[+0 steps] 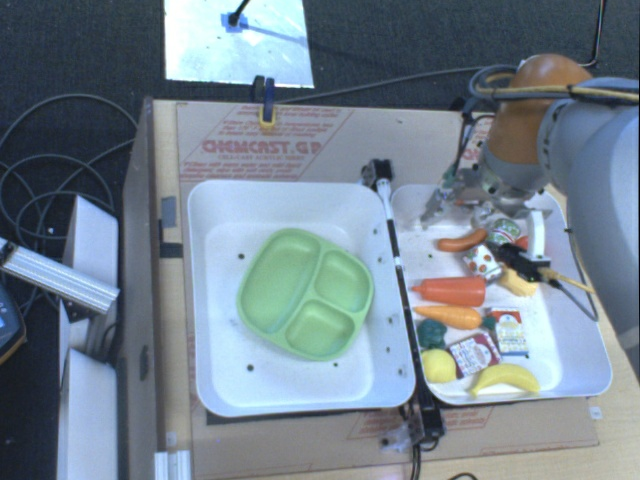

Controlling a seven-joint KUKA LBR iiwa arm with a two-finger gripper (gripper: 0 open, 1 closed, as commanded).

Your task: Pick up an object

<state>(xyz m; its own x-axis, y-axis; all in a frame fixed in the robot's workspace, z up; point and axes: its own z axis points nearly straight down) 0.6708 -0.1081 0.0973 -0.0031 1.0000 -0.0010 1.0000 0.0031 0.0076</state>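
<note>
Objects for picking lay in the right bin (585,368): a red sausage (461,240), a large carrot (452,290), a smaller orange carrot (450,317), a green broccoli piece (432,333), a lemon (438,366), a banana (506,378), two small printed packets (492,342) and a red-and-white spotted piece (482,261).

Camera view: the left bin (215,298) carried a light green divided plate (305,294), lying flat near its middle. Both bins sat side by side on the cardboard-covered desk (300,138), their inner rims touching. The grey arm (590,138), with its orange band (525,108), reached in from the right over the far end of the right bin. The pincer (452,200) hung near that bin's far left corner, just beyond the red sausage. Whether the pincer was open or closed could not be determined, and nothing was seen held in it.
</note>
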